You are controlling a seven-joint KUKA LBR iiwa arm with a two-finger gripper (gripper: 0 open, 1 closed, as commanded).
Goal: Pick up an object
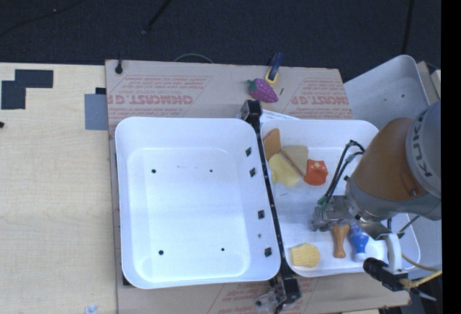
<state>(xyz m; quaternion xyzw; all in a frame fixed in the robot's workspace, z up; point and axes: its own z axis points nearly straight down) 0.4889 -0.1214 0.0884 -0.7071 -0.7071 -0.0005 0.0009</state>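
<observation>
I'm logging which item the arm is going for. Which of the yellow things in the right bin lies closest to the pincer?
The yellow piece at the bin's near edge, below-left of the pincer; the other yellow item sits farther up by the red object.

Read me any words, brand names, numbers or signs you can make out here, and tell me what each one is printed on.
"CHEMCAST. G P", red print seen upside down, on the brown cardboard sheet behind the left bin.
The same red print repeats on the cardboard behind the right bin; partly cut off, about "G P" readable.
Red print on the cardboard's front edge: too blurred to read.
Grey letters on the arm: cut off, unreadable.

Purple toy grapes (263, 90) and a blue-yellow tool (274, 68) lie on printed cardboard (180, 93) — behind the bins.
</observation>
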